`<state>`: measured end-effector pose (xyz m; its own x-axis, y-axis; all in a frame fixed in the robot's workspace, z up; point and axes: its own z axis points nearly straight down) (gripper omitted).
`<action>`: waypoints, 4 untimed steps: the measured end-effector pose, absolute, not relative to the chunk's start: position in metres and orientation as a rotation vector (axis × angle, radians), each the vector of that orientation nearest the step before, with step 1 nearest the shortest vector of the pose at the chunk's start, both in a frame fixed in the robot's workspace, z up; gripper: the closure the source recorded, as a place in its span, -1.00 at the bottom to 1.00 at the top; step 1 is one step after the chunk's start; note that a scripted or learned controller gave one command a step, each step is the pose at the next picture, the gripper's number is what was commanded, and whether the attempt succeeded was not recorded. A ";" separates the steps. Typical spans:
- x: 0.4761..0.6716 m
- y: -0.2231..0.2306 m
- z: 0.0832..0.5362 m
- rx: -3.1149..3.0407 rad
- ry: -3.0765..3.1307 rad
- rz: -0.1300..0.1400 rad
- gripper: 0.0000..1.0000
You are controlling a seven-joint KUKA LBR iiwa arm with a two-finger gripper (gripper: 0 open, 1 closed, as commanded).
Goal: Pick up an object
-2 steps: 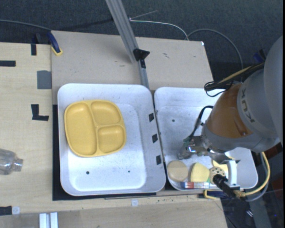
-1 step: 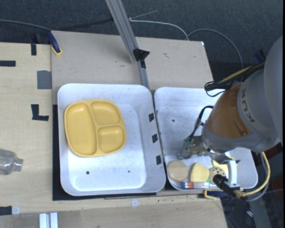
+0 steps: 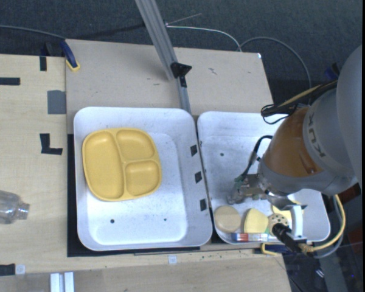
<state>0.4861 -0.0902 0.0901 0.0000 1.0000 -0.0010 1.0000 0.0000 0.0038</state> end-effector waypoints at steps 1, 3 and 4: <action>0.486 -0.090 0.090 2.219 2.220 0.004 1.00; 0.486 -0.091 0.090 2.217 2.223 0.005 1.00; 0.508 -0.102 0.090 2.222 2.229 0.002 1.00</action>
